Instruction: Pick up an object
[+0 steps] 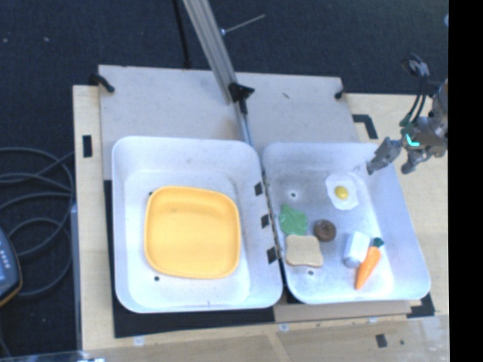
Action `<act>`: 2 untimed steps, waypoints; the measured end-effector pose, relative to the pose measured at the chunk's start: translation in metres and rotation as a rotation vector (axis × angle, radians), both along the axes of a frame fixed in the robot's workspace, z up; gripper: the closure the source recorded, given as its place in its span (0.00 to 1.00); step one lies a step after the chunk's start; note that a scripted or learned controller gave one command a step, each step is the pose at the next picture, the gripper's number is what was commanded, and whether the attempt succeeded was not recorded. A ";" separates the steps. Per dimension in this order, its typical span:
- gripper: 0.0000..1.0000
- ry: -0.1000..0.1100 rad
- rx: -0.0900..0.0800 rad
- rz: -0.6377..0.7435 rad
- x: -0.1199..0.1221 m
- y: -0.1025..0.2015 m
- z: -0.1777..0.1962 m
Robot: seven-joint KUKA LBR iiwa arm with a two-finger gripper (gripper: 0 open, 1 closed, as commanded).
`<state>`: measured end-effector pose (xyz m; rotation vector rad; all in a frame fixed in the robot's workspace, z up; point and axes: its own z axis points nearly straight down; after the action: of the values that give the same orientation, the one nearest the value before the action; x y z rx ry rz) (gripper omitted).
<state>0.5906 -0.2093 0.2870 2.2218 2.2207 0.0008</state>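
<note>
Camera view, looking down on the bench at a slant:

Left bin (128, 202): shallow, white, holding a yellow plate (192, 231) that lies flat near its middle.

Right bin (407, 232): shallow, white, touching the left bin along their shared edge; all the small items lie in it.

Fried egg (343, 191): white with a yellow yolk, in the upper middle of the right bin, nearest to the gripper of all the items.

Green leaf piece (293, 220): by the right bin's left wall, just above the toast.

Toast slice (304, 252): tan, lower left of the right bin, just beside the green leaf piece.

Brown doughnut (325, 230): small and round, between the toast slice and the white cylinder.

White cylinder (354, 249): lower right of the bin, touching or just beside the carrot.

Carrot (367, 267): orange with a green top, lying tilted at the lower right.

Gripper (398, 157): above the right bin's upper right rim, two fingers spread apart, nothing between them, well clear of every item.

Metal pole (211, 40): runs at a slant from the top of the frame down to the bench behind the bins.
</note>
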 end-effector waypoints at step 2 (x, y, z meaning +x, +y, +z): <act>0.00 0.003 0.000 -0.001 -0.002 -0.004 -0.043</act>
<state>0.5890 -0.2136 0.2444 2.2242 2.2214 -0.0034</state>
